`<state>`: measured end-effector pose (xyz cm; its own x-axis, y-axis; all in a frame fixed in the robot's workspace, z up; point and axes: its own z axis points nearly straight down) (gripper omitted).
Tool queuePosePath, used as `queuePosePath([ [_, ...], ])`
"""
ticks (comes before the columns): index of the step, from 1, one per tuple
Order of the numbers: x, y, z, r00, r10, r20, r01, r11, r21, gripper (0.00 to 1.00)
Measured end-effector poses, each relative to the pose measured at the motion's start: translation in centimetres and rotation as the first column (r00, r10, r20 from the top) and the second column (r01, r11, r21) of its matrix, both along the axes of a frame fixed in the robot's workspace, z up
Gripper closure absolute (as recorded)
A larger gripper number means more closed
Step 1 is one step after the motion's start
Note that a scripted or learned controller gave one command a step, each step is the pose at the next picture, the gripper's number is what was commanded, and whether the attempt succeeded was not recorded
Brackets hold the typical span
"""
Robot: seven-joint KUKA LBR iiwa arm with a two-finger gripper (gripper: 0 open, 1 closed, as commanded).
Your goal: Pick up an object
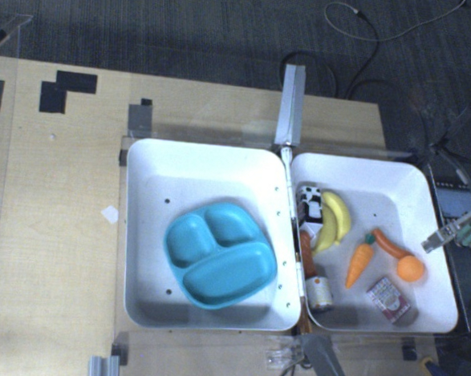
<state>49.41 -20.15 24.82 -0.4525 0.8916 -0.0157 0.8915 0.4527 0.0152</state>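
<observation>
On the wooden bench [57,211] sit two white bins, side by side. One blue plate [220,255] with three sections lies in the left bin [152,169], close to the middle.

Over in the right bin [397,182] there are more things. One yellow banana [334,221] lies near the wall between the bins. Just beside it, toward that wall, is one small black-and-white thing [311,204]. Below the banana lies one reddish-brown thing [307,256] against the wall, and one small silver can [320,293] lies under that. There are two carrots: one carrot [360,264] points down in the middle, and a second carrot [390,244] lies tilted next to it. One orange ball [411,269] touches the second carrot's end. One small packet [389,297] rests near the front corner.

At the right edge, the claw [449,236] hangs above the right bin's rim, apart from all the things. It holds nothing. How wide it is, you cannot tell.
</observation>
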Motion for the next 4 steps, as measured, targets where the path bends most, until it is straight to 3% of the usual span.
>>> queuePosePath([
  [1,-0.6,-0.4,-1.7,0.968,-0.25,-0.015,0.251,0.968,0.007,1.0],
  [2,-0.6,-0.3,-1.7,0.937,-0.348,-0.014,0.348,0.937,0.007,1.0],
  [3,3.7,-0.3,-4.6,0.98,-0.197,-0.014,0.197,0.98,0.006,1.0],
  [4,4.0,-0.3,-3.4,0.982,-0.19,-0.007,0.19,0.982,0.005,1.0],
])
